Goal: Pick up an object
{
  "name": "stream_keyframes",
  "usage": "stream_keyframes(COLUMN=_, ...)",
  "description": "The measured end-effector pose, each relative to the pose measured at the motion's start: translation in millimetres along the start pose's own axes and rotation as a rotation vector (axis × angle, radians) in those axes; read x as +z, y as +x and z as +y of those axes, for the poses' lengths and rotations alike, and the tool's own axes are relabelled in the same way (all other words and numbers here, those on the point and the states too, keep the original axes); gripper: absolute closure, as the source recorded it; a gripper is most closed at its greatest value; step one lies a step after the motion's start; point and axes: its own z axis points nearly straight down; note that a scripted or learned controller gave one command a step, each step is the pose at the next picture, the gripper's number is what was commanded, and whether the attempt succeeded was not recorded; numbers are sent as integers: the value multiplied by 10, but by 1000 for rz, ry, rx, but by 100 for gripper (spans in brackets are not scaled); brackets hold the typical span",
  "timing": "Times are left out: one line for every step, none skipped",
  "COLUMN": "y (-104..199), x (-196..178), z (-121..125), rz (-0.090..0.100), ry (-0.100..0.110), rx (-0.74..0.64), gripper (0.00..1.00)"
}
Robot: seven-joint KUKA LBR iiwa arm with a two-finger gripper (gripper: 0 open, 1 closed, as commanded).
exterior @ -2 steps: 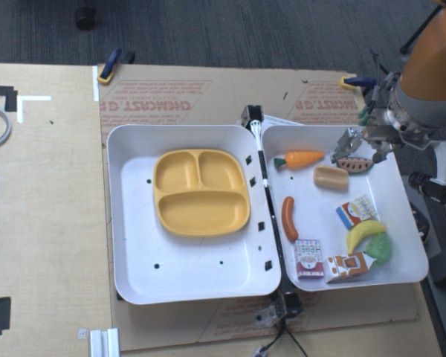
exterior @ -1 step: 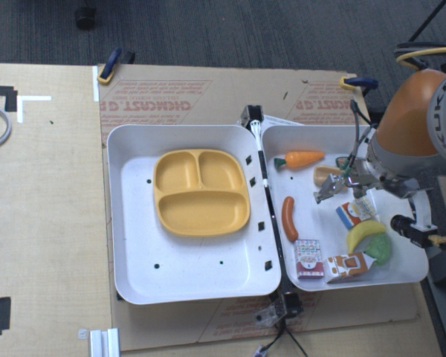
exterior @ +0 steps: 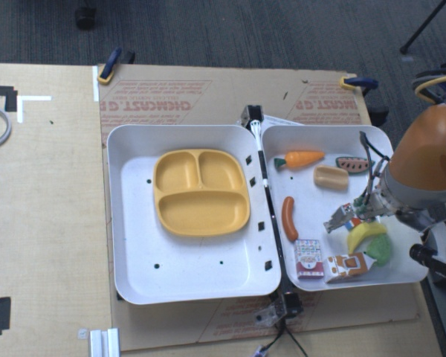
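Note:
The right bin (exterior: 321, 201) holds several toy foods: an orange carrot (exterior: 303, 158), a tan bread roll (exterior: 331, 177), a watermelon slice (exterior: 352, 163), a red sausage (exterior: 289, 219), a small pink-and-white carton (exterior: 308, 259), an orange-and-white box (exterior: 347, 267), a yellow banana (exterior: 366, 233) and a green item (exterior: 380, 249). My gripper (exterior: 341, 218) hangs low over the bin's right half, just left of the banana and below the bread roll. Nothing is visibly held in it.
The left bin (exterior: 134, 274) holds a yellow divided plate (exterior: 201, 192). The arm's orange band (exterior: 425, 155) rises over the right bin's right rim. Both bins rest on cardboard (exterior: 178, 99) held by clamps (exterior: 108, 66).

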Motion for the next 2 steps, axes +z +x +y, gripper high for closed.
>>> stream_keyframes(y=-16, x=-103, z=13, rz=-4, ry=-4, rx=3, gripper=100)
stream_keyframes(y=-237, x=-2022, z=65, rz=1, ry=4, rx=65, gripper=100)
